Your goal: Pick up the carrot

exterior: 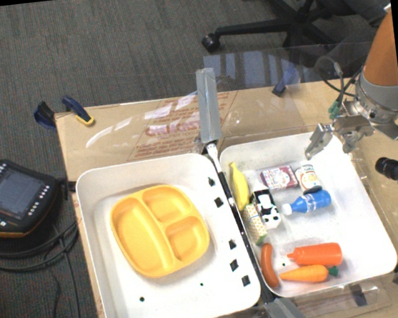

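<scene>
The carrot point(306, 275) is orange with a small green stub at its right end. It lies flat near the front edge of the right bin point(376, 223), just below an orange bottle point(317, 254). My gripper point(332, 139) hovers over the bin's far right corner, well away from the carrot. Its two fingers are spread apart with nothing between them.
The right bin also holds a banana point(239, 185), a pink box point(278, 177), a small can point(307, 177), a blue bottle point(308, 202), a black-and-white toy point(266, 209) and a sausage point(268, 265). A yellow divided plate point(160, 228) lies in the left bin point(107, 288).
</scene>
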You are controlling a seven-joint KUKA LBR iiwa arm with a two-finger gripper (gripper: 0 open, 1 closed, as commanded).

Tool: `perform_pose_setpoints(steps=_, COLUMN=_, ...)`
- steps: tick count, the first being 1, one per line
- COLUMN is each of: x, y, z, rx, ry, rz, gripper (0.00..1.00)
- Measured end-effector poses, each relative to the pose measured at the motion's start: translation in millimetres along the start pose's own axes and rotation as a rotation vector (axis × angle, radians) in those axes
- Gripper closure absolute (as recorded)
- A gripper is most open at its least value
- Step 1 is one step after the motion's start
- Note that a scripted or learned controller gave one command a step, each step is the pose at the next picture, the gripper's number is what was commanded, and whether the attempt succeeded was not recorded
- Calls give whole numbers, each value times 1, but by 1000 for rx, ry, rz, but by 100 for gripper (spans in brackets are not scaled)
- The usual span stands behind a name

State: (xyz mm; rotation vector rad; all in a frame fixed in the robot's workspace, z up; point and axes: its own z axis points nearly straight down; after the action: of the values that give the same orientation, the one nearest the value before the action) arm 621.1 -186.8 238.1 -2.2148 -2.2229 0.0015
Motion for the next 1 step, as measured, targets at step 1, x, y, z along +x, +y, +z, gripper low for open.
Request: perform_pose_setpoints(steps=1, x=6, y=24, z=136, rx=-8, ry=-3, rz=-103, gripper=0)
